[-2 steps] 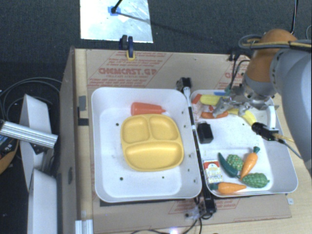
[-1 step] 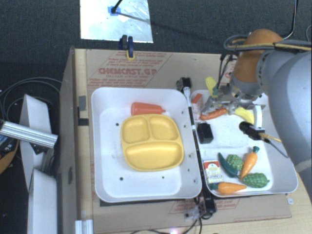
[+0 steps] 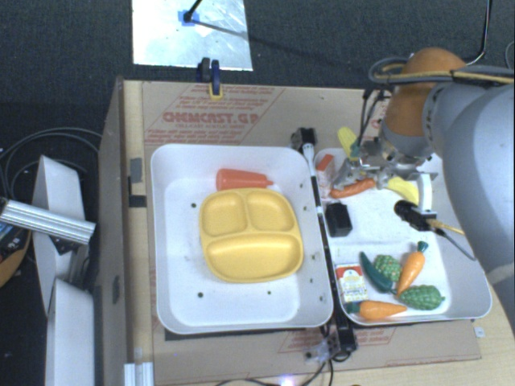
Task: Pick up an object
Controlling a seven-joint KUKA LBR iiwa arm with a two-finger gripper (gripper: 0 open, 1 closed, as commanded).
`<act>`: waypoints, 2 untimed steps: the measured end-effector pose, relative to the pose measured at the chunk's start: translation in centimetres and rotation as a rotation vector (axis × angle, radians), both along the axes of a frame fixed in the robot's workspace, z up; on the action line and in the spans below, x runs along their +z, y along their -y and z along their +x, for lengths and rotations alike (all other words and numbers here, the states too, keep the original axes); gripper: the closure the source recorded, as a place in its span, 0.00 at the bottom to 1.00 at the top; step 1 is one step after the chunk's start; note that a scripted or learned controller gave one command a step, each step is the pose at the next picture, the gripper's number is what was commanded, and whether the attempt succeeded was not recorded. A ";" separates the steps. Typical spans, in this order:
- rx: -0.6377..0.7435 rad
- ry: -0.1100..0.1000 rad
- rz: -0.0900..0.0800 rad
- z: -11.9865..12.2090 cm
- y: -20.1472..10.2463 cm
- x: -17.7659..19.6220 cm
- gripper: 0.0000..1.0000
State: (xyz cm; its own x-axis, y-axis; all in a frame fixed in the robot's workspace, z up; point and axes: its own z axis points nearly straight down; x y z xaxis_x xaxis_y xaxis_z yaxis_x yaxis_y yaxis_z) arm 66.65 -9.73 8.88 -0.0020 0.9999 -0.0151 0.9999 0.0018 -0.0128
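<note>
Slim orange carrot (image 3: pixel 352 189) lies in the upper part of the right bin (image 3: pixel 372 218), right of centre in the frame, directly under the gripper (image 3: pixel 355 173). The gripper is down at the carrot. Whether it has hold of the carrot cannot be told from this angle.

In the centre-left of the frame, the left bin (image 3: pixel 182 296) holds a yellow divided plate (image 3: pixel 249 233), with an orange carrot piece (image 3: pixel 240 178) just above it near the bin's top wall. Just across the divide, a black block (image 3: pixel 338 219) lies against the right bin's left wall, below the slim carrot. A yellow banana (image 3: pixel 347 141) sits near that bin's top edge.

In the lower right of the frame there is a cluster: a small red and white packet (image 3: pixel 350 281), a second carrot (image 3: pixel 381 309) lying flat, green corn (image 3: pixel 387 265), a leafy-topped carrot (image 3: pixel 411 268) on a slant, and a green vegetable (image 3: pixel 422 297).
</note>
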 end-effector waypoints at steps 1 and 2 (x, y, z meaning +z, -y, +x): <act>-0.001 0.000 0.002 0.0 0.1 0.0 0.00; 0.000 0.002 0.000 0.0 0.1 0.0 0.00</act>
State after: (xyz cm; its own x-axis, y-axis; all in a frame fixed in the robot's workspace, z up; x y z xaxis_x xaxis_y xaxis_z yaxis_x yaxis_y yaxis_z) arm 66.68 -9.78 8.90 -0.0021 0.9999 -0.0151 0.9999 0.0019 -0.0113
